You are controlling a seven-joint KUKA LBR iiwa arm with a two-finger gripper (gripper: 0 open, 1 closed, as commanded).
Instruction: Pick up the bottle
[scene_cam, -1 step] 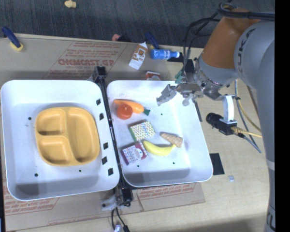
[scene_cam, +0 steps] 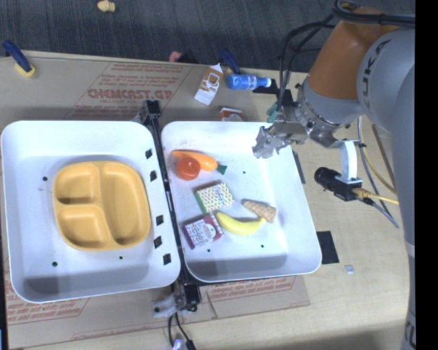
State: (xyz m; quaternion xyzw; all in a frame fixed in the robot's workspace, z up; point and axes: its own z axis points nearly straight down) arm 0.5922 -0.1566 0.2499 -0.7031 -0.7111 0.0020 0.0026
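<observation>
Nearest the camera, my grey arm (scene_cam: 394, 71) with its orange band fills the right side, reaching in from the right.

The bottle (scene_cam: 248, 82), blue with a white cap, lies on its side on the cardboard behind the right bin (scene_cam: 299, 232), outside both bins. A small carton (scene_cam: 209, 84) lies just left of it, and a small red-and-white packet (scene_cam: 231, 113) sits at the bin's far rim.

My gripper (scene_cam: 266, 144) hangs over the right bin's far right corner, near the bottle but apart from it. I cannot tell whether my jaws are apart or together; nothing shows between them.

Inside the right bin lie a carrot (scene_cam: 202, 160), a tomato (scene_cam: 188, 168), a green packet (scene_cam: 214, 196), a red packet (scene_cam: 201, 232), a banana (scene_cam: 239, 224) and a cone (scene_cam: 259, 210). The left bin (scene_cam: 14, 195) holds a yellow divided tray (scene_cam: 101, 204).

Risks, as I judge them: the bottle is round and lying down, so it may roll away when touched. Descending where I am now, I would close on bare bin floor. Crossing toward the bottle, I could clip the bin's rim.

My wrist points down and left, the arm bent over the bin's right edge.
</observation>
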